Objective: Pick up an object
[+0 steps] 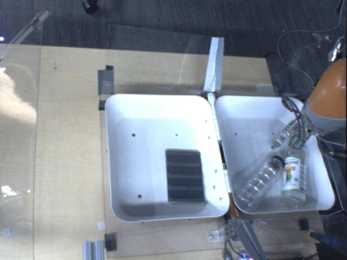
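The gripper (287, 135), open or closed I cannot tell, is hovering near the right bin's (244, 112) far right corner, seemingly approaching the small labelled bottle (293, 179) sitting just beside it along the right wall, and is needing a descent next.

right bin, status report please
Gripper low in right bin, nothing seen held. Clear bottle and labelled bottle lie close together, just below it.

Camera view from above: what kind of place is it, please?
Probably a robotics lab test bench. Two shallow white bins sit side by side on a wooden bench, a grey arm with an orange band reaches in, and loose cables lie behind.
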You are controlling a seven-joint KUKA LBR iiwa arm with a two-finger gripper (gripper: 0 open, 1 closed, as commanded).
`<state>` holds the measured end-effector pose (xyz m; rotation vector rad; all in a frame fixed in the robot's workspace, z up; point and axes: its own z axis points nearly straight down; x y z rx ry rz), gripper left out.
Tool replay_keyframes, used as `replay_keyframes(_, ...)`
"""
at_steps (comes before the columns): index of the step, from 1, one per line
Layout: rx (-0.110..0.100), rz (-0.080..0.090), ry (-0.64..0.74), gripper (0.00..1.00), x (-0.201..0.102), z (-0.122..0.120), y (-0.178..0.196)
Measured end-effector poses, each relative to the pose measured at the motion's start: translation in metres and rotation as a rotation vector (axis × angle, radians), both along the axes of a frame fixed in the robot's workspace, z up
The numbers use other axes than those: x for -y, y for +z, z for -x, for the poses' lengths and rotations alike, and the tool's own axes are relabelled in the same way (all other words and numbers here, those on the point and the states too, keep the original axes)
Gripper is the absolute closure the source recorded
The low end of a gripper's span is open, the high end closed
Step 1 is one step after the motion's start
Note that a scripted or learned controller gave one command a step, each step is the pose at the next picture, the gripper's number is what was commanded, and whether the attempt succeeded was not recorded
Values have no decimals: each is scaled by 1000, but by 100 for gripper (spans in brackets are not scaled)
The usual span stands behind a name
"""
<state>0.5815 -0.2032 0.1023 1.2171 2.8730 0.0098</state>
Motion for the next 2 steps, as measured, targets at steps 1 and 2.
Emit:
replay_keyframes(1, -10, 5, 330, 100, -1, -53, 18)
replay_keyframes(2, -10, 7, 390, 100, -12, -56, -13)
